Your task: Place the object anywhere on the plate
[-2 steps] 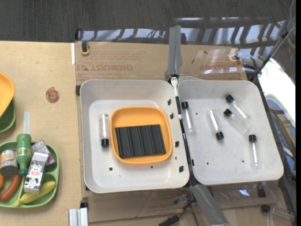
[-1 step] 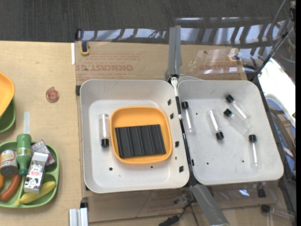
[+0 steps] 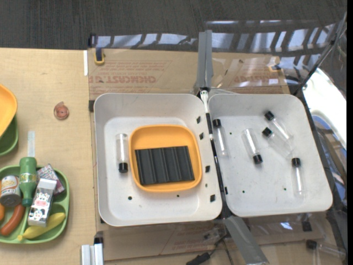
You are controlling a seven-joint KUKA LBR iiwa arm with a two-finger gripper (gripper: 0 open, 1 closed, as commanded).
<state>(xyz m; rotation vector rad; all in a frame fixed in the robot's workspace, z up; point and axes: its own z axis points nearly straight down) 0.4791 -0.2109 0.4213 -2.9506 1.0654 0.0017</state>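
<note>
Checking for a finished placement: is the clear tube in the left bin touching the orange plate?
Apart. The camera view shows a strip of white bin floor between the tube and the orange plate.

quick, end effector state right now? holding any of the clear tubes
End effector: cannot be told from the camera view. The clear black-capped tubes lie loose in the white bins.

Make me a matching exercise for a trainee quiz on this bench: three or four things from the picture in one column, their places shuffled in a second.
Things:
1. orange plate
2. black ridged block
3. lone clear tube
4. green tray

Places:
A. on the plate
B. left bin, beside the plate's left edge
C. wooden table, far left
D. middle of the left bin

Pairs: 1-D, 2-A, 3-B, 4-C
</note>
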